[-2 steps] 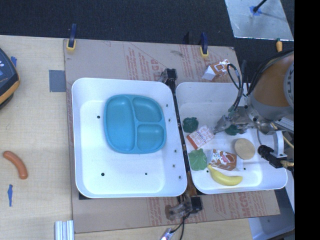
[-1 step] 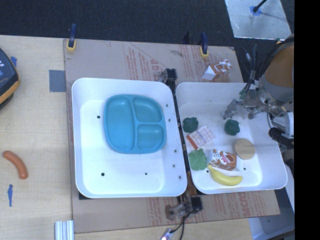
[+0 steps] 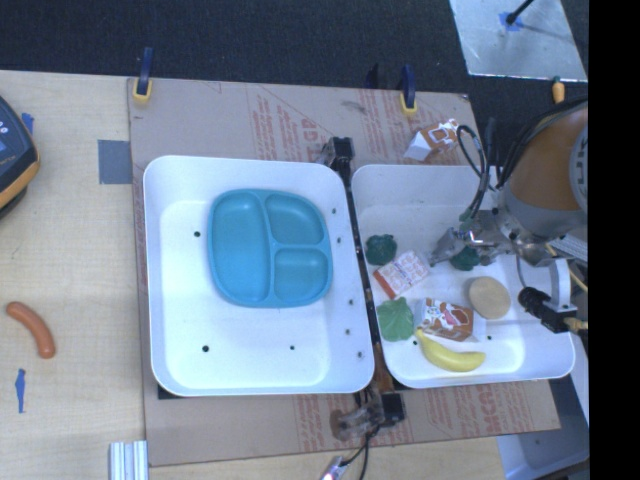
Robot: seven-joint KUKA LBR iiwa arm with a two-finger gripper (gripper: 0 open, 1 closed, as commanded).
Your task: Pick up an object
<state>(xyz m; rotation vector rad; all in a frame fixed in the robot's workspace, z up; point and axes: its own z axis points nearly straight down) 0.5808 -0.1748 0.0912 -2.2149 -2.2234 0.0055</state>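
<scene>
sausage (image 3: 31, 329) lying out on the bench far left | left bin (image 3: 170, 358) has the blue plate (image 3: 270, 247) | right bin (image 3: 400, 183): we see green lump (image 3: 380, 248), packet (image 3: 402, 273), banana (image 3: 450, 354), tan disc (image 3: 489, 297) | gripper (image 3: 462, 253) low beside a dark green thing (image 3: 465, 260), touching it; grip state we honestly can't tell

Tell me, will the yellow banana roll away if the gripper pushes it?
Probably not far. The banana is curved and lies flat on the right bin floor, so it would likely slide or spin rather than roll. It looks smooth, perhaps a plastic toy, so it may slip between the fingers. Being small, it is probably light.
</scene>
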